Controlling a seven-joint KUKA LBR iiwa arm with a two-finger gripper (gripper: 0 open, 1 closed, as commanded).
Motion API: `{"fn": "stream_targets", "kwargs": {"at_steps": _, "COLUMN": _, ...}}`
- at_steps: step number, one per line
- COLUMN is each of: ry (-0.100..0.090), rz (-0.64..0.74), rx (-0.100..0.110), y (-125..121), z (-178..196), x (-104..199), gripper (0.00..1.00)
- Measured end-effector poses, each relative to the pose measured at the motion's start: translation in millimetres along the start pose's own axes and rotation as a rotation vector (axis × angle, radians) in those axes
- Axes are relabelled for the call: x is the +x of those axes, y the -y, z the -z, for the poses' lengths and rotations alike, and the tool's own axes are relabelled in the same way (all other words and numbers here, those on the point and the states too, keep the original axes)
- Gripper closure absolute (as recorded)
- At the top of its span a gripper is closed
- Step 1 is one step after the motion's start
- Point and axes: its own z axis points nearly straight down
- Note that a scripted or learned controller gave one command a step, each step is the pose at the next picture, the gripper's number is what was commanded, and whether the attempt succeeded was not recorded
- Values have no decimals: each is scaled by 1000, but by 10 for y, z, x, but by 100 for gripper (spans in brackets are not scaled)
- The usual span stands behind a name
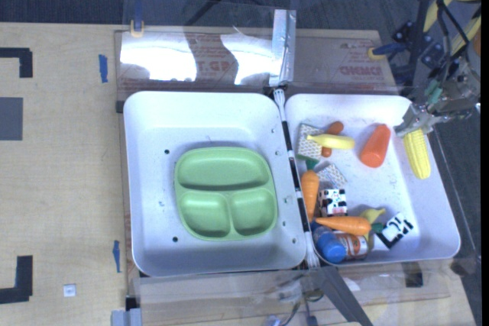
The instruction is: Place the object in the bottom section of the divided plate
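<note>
The gripper sits at the right bin's upper right rim, partly lost among cables and cut off by the picture's edge, so I cannot tell how wide it stands or whether it grips the yellow corn cob just below it. The red print on the cardboard behind the bins is too blurred to read, and the can under a carrot shows no legible label. The cob lies with its long axis running up and down the picture along the right bin's right side, well apart from the green divided plate in the left bin.
</note>
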Motion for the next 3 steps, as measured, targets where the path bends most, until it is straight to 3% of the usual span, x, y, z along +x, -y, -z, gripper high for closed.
{"fn": "stream_targets", "kwargs": {"at_steps": 1, "ry": -4, "rz": 117, "rx": 4, "y": 127, "z": -511, "x": 1027, "gripper": 100}}
{"fn": "stream_targets", "kwargs": {"at_steps": 2, "ry": -4, "rz": 204, "rx": 4, "y": -200, "z": -1174, "x": 1534, "gripper": 100}}
{"fn": "stream_targets", "kwargs": {"at_steps": 3, "ry": -3, "rz": 56, "rx": 3, "y": -23, "z": -422, "x": 2446, "gripper": 100}}
